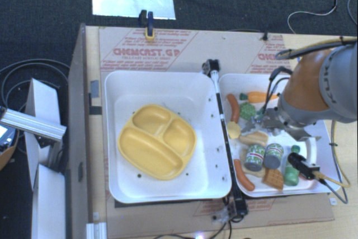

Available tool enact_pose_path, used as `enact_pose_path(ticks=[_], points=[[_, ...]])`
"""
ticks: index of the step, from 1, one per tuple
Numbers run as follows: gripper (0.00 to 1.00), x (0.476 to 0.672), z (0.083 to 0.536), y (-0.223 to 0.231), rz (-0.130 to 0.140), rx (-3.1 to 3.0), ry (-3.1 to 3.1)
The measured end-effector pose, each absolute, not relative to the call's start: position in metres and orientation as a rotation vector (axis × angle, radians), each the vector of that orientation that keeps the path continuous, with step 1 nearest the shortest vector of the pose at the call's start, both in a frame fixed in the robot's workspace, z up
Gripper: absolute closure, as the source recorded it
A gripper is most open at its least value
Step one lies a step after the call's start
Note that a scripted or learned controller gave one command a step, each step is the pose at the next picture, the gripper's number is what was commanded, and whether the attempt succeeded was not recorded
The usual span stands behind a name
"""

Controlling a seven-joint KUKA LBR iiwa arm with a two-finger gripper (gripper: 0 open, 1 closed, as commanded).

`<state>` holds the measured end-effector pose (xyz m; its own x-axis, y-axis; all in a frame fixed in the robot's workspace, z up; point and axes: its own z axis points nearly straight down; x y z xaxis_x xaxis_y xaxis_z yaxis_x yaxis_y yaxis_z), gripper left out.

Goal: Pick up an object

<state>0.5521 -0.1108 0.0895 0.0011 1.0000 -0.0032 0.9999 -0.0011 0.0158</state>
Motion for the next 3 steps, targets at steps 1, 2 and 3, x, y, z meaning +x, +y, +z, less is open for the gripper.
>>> enact_pose_path(ticks=[1, 2, 3], points=[[0.00, 0.516, 0.090, -0.114, 0.017, 2.212, 2.211], [0.00, 0.492, 0.089, -0.089, 0.017, 2.211, 2.211], [1.00, 0.495, 0.101, -0.088, 0.026, 2.208, 2.211]])
